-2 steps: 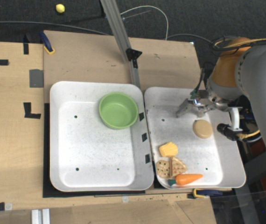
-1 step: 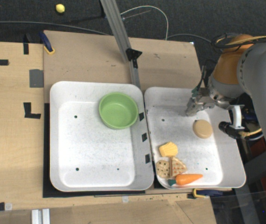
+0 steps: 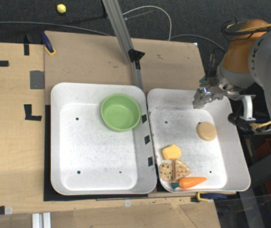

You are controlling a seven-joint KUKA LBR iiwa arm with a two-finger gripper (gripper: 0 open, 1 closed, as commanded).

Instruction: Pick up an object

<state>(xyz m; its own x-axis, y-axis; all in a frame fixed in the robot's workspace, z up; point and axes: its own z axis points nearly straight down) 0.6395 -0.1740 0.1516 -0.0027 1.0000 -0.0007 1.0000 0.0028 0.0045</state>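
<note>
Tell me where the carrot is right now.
The carrot lies in the right bin, at its near edge in the camera view, just right of the cracker and below the yellow block, well clear of the claw.

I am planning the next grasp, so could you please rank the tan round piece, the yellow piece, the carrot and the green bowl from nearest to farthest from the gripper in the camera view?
From the gripper, at the right bin's far edge:
1. Tan round piece, right bin, just below the gripper.
2. Yellow piece, right bin, lower middle.
3. Carrot and green bowl, in the right bin's near edge and the left bin: too close to call.
</note>
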